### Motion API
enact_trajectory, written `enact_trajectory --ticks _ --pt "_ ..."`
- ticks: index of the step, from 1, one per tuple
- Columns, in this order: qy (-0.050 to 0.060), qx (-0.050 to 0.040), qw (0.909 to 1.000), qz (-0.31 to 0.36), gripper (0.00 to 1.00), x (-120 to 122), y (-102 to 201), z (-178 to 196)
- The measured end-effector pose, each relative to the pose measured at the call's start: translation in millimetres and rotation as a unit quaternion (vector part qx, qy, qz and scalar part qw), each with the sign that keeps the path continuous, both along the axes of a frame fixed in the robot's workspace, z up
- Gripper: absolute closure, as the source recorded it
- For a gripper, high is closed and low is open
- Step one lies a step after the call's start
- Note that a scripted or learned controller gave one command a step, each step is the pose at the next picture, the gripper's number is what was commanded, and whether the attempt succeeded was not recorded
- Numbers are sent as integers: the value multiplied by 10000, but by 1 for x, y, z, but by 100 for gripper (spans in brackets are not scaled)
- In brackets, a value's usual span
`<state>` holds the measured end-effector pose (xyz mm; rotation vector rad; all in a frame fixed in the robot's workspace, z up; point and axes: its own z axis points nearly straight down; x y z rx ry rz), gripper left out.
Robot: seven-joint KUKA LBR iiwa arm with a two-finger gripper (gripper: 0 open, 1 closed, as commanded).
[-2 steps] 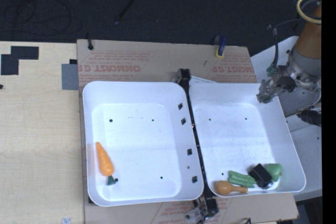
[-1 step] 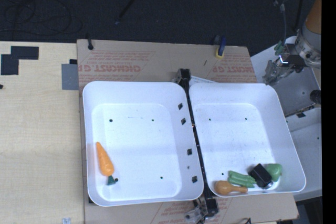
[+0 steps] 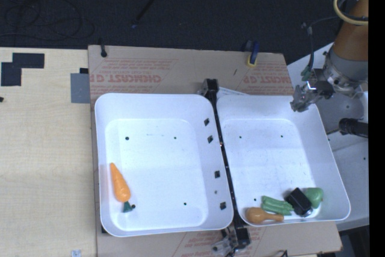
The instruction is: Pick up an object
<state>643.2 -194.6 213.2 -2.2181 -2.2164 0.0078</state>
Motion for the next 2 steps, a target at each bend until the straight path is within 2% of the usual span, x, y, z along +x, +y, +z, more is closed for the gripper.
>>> enact_trajectory --ticks 1,2 --pt "-83 -7 10000 30 100 -2 49 117" --pt "-2 -6 10000 -11 100 -1 7 28"
